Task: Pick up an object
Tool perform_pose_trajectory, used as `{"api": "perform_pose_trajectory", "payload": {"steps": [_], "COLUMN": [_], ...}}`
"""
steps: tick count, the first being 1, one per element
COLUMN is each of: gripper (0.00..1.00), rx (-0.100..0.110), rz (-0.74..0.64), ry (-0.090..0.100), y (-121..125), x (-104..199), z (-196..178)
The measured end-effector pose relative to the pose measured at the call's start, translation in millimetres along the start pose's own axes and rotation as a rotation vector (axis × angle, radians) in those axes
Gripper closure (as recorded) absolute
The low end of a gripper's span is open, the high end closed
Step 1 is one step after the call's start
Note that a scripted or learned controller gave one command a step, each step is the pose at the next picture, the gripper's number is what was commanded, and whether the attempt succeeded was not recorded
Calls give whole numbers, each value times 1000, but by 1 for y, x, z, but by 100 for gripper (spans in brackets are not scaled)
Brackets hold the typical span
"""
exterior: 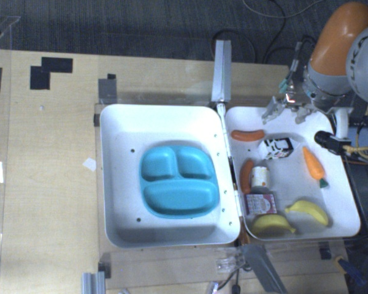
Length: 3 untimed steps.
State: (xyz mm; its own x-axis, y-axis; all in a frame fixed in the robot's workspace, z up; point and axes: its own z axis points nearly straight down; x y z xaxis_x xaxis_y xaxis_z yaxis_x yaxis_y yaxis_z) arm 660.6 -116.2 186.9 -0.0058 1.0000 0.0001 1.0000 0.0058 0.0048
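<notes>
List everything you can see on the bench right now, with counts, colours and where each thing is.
white bins: 2, white, side by side on the bench
divided tray: 1, light blue, left bin
bananas: 2, yellow, right bin, near edge
carrot: 1, orange, right bin, right side
sausages: 2, red-orange, right bin, left side
small can: 1, white, right bin, centre
black-and-white object: 1, right bin
dark packet: 1, beside bananas
end effector: 1, grey, over right bin's far edge
</notes>
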Motion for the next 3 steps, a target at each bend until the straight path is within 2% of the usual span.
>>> {"api": "perform_pose_trajectory", "payload": {"steps": [1,2,3], "gripper": [0,100,100], "rx": [-19,-30,-5], "rz": [-93,-96,103], "ry": [-3,-3,-1], "y": [6,10,10], "x": [8,10,-21], "z": [81,66,93]}}
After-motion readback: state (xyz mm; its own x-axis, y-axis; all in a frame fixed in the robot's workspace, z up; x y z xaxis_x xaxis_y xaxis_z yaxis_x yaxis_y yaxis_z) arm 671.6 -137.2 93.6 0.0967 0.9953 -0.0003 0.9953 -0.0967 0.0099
